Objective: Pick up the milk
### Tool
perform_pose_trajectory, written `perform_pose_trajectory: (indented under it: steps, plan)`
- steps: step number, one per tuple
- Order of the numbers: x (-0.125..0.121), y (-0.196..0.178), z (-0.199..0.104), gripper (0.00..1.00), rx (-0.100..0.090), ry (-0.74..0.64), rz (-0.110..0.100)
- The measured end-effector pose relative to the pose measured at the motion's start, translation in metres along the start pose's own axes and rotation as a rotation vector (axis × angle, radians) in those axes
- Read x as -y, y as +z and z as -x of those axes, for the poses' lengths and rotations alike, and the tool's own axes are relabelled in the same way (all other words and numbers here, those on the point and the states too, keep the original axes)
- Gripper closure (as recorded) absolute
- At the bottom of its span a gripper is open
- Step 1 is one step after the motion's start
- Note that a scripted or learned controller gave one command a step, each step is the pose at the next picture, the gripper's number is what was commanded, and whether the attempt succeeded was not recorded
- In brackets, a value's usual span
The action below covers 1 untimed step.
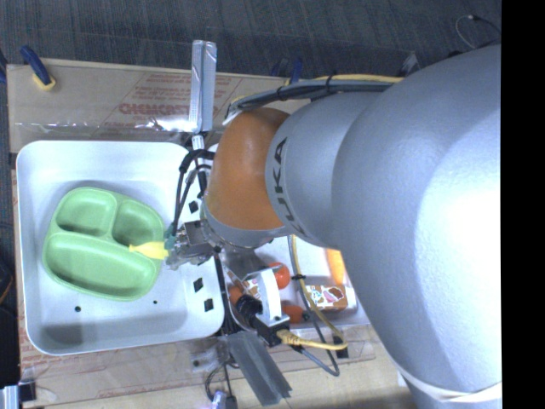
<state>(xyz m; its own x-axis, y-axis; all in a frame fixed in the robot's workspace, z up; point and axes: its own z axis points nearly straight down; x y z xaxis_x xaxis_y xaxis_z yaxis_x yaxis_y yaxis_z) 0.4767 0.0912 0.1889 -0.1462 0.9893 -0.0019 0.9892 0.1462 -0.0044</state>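
The grey, smooth-shelled KUKA arm (400,186) with its glossy orange wrist band (247,173) is filling most of the view, reaching in from the right and leaning over the divide between the 2 bins. Its bulk is covering most of the right bin, which judged from the task is why the target is hard to make out.

The shallow white plastic left bin (51,322) is lying to the left of the gripper (174,250). In it, the green 3-compartment moulded plastic tray (98,245) is resting flat, its right edge just beside the gripper. A small yellow item (149,250) is sitting at that edge, touching or nearly touching the gripper tip; whether it is being gripped cannot be told. The state of the gripper cannot be told either, as the wrist is masking it.

To the right of the gripper and lower in the view, partly under the wrist, a printed carton-like package in white and orange (328,295) is lying among red-orange items (277,275). It is probably the milk, but the label is too small to confirm.
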Motion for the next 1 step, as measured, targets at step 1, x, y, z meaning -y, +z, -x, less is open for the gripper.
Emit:
perform_pose_trajectory:
  steps: [1]
  plan:
    - [-0.0065, -0.0222, -0.0511, 1.00, 0.000, 0.152, -0.002]
